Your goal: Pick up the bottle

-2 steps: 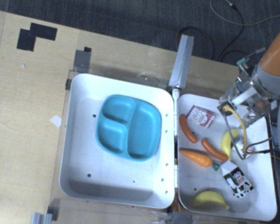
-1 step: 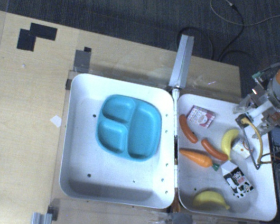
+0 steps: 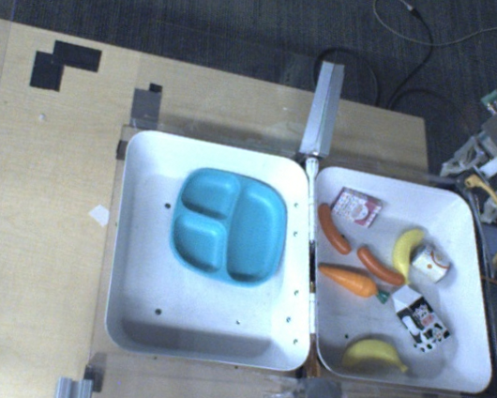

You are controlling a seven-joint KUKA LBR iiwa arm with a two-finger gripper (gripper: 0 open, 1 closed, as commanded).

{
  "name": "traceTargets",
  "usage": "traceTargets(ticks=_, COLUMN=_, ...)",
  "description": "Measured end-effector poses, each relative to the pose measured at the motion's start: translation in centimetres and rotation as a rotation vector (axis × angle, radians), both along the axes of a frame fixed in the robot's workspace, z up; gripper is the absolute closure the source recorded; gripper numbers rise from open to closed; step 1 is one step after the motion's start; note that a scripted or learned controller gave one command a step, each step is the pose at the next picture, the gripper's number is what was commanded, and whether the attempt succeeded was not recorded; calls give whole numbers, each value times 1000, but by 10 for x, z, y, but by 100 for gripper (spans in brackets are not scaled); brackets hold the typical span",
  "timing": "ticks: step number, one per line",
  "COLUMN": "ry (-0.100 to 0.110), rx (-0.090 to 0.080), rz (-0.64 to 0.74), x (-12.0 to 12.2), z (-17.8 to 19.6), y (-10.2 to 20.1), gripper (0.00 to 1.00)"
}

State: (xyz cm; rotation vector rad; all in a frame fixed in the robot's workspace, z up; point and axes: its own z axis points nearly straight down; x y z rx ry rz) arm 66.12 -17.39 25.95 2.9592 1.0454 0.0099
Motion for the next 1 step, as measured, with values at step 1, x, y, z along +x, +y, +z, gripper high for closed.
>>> traceTargets(ticks=1, ry=-1, rx=0, rz=55, x=-24, z=-150, y=-6, gripper=0)
